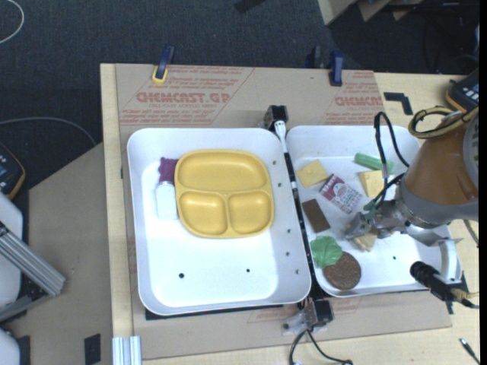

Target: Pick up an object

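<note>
Across the bench, seen from above at a slant, two shallow white bins sit side by side. The left white bin (152,280) holds a yellow plastic tray with three compartments (224,192); a small purple block (167,169) and a white bottle-like piece (165,201) lie just beside the tray's left edge.

The right white bin (396,268) carries a scatter of small toy foods — a pale yellow wedge (312,173), a red-and-white printed packet (342,194), a flat brown bar (315,215), a green leafy piece (326,249) touching a round brown disc (342,271), a green stick (369,160) and a second yellow chunk (372,182).

Reaching in from the right, the grey arm with its orange band (445,181) has the gripper (368,228) low in this bin, right over a small tan object (366,241). Whether anything is gripped cannot be told at this size.

As a judgement, the pick looks mid-attempt: the approach is done, while a confirmed grasp and the lift are left. No object is raised clear of the bin floor.
</note>
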Robot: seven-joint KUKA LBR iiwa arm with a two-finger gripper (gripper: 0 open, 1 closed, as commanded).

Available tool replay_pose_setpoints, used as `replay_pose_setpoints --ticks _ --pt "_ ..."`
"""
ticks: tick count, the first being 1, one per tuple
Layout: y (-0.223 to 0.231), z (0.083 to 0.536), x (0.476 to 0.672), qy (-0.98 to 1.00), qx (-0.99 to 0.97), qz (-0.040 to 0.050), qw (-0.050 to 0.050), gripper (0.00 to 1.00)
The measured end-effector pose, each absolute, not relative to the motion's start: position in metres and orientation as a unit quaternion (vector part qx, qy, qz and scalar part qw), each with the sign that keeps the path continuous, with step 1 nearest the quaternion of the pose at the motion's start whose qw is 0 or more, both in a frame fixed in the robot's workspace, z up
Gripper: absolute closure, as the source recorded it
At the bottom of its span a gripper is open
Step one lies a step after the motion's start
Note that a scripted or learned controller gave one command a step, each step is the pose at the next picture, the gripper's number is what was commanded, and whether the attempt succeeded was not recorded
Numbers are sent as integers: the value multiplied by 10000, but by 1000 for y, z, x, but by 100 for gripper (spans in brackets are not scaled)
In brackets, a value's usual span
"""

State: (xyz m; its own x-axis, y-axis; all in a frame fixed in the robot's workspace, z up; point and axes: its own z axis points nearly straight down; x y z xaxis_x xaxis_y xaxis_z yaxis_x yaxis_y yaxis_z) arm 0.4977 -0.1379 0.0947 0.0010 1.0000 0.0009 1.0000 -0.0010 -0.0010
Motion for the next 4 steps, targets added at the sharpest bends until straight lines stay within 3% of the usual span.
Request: replay_pose_setpoints --ticks 2,3,4 --pt "-129 199 499 -7075 -7067 -14 -30 100" --pt "-129 226 500 -7075 -7067 -11 -27 100" --pt "-100 216 549 -7090 -7052 -14 -19 100"
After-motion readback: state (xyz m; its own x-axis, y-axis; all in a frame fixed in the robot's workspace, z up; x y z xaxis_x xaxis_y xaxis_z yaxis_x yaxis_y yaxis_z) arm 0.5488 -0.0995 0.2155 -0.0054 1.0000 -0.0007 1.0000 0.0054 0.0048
